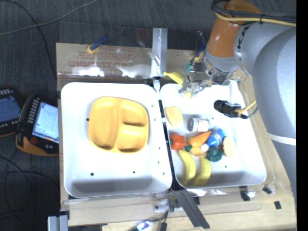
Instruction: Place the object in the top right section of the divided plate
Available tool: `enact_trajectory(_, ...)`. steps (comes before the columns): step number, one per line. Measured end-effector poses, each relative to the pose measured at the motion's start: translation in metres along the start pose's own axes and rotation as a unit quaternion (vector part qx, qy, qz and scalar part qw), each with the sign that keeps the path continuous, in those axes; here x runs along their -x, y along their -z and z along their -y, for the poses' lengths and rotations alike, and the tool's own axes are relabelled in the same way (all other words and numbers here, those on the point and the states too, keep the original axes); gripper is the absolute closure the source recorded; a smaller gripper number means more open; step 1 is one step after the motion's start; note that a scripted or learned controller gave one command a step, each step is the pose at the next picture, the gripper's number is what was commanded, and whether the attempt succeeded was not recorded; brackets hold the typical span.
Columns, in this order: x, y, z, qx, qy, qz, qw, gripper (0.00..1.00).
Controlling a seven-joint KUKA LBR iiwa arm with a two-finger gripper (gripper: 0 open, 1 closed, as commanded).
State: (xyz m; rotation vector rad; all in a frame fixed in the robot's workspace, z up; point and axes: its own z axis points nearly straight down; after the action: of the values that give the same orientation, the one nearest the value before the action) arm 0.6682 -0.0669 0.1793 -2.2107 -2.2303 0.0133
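Observation:
The yellow divided plate (pixel 118 124) lies in the left bin (pixel 77 177), with one large section on its left and two smaller sections on its right. My gripper (pixel 191 86) hangs over the far left corner of the right bin (pixel 250 172), just right of a yellow banana (pixel 173 76) that rests on the bin's far rim. A small pale yellow patch shows right under the gripper; I cannot make out what it is. The plate's sections hold nothing.
The right bin holds a pale yellow piece (pixel 173 115), a small white can (pixel 198 124), a red item (pixel 177 141), a carrot (pixel 199 138), a blue item (pixel 216 136), a green item (pixel 215 154) and two bananas (pixel 190 165). A plastic bag (pixel 108 61) lies behind the bins.

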Motion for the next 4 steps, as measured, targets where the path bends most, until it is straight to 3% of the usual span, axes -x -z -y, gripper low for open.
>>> enact_trajectory(1, -0.024, -0.001, 0.082, 0.000, 0.054, -0.002, 0.9985, 1.00)
enact_trajectory(2, -0.090, 0.007, 0.120, 0.000, 0.120, -0.002, 0.9928, 1.00)
enact_trajectory(3, -0.115, 0.027, 0.090, 0.001, 0.134, -0.002, 0.9910, 1.00)
enact_trajectory(4, -0.166, 0.000, 0.172, 0.000, 0.304, -0.002, 0.9526, 1.00)
